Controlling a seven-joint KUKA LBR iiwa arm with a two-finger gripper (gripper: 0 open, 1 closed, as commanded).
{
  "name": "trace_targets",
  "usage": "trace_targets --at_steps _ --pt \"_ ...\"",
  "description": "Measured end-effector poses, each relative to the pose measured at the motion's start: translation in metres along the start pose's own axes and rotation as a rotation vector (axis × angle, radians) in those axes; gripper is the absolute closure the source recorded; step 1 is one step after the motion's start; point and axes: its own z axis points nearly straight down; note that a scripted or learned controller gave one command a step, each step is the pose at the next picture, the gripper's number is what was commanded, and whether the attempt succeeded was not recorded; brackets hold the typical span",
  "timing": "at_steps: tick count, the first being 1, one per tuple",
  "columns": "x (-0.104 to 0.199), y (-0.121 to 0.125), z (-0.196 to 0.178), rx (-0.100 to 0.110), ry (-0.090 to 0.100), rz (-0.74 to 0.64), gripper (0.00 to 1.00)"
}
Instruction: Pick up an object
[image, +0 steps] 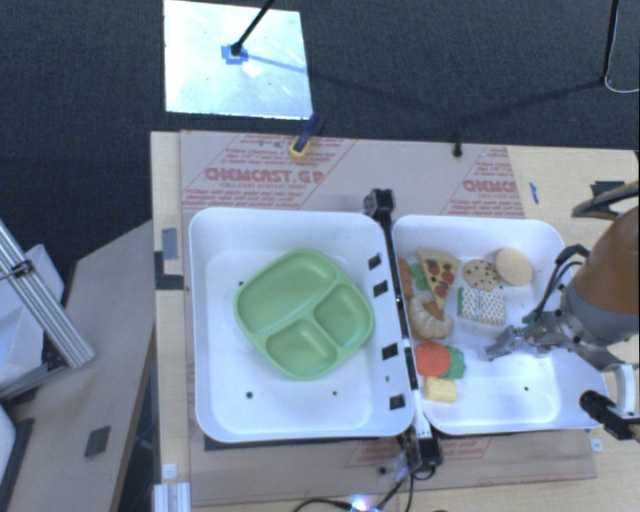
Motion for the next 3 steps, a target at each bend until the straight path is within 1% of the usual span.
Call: trace_targets --at_steps 1,2,3 --pt "0.000 0.001 0.001 -0.001 0.000 0.001 0.00" --pt "0.000 0.002 -0.010 -0.004 -0.001 0.000 1.00" --pt "0.006 0.004 -0.055 -0.005 -0.002 -0.003 1.00"
